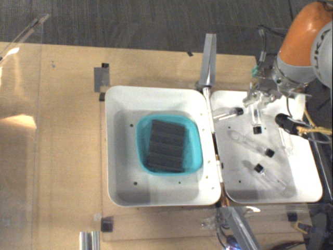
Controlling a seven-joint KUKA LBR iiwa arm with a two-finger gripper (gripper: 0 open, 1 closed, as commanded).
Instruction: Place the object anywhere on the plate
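Camera view: we look down on a wooden bench (57, 155) bearing two shallow white bins side by side. In the left bin (117, 139) we see a turquoise plate (193, 139), and on it lies a dark ribbed block (166, 146), resting near the plate's middle, slightly tilted. In the right bin (307, 189) we note several clear tubes with black caps (263, 172), scattered apart on the floor. The arm (304, 35), grey with an orange band, reaches in from the right; its gripper (256, 99) hangs over the right bin's far edge, and we cannot tell whether it is released or clenched.
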